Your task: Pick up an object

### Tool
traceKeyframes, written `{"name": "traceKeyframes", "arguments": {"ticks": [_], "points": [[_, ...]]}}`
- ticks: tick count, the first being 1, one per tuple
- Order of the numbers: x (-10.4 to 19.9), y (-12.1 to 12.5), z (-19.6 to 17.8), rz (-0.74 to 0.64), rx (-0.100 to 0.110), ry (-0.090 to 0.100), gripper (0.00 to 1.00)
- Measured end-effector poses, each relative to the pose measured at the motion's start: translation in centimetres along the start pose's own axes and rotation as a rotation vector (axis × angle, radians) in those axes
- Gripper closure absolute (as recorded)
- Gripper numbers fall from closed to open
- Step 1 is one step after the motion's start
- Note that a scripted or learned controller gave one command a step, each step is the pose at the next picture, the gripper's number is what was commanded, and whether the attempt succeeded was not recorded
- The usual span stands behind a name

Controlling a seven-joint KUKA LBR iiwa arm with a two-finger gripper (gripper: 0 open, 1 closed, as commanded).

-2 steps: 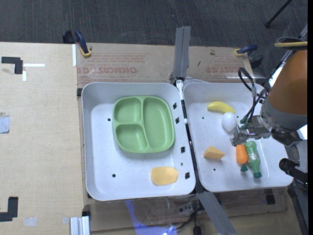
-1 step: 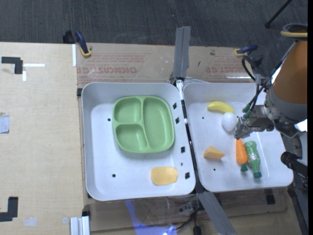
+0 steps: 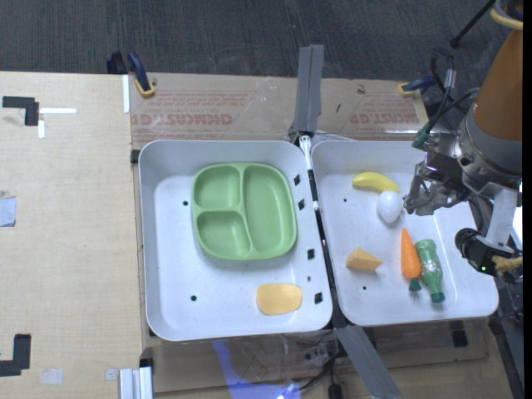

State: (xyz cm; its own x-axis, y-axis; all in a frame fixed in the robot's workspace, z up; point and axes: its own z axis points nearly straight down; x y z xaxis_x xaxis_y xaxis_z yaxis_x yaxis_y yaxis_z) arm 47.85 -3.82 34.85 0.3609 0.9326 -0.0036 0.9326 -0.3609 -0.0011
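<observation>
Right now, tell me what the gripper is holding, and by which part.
Cannot be told. The gripper hangs just right of the white egg in the right bin, but nothing clearly shows between its fingers.

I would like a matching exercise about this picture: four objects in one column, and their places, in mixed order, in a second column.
Objects:
1. green divided plate
2. white egg
3. green bottle
4. yellow flat piece

Places:
A. right bin, lying beside the carrot
B. left bin, near its front edge
C. right bin, just under the banana
D. left bin, in the middle

Pairs: 1-D, 2-C, 3-A, 4-B
</observation>
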Motion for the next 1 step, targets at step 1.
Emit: {"name": "traceKeyframes", "arguments": {"ticks": [1], "points": [[-0.01, -0.01, 0.02, 0.000, 0.001, 0.000, 0.00]]}}
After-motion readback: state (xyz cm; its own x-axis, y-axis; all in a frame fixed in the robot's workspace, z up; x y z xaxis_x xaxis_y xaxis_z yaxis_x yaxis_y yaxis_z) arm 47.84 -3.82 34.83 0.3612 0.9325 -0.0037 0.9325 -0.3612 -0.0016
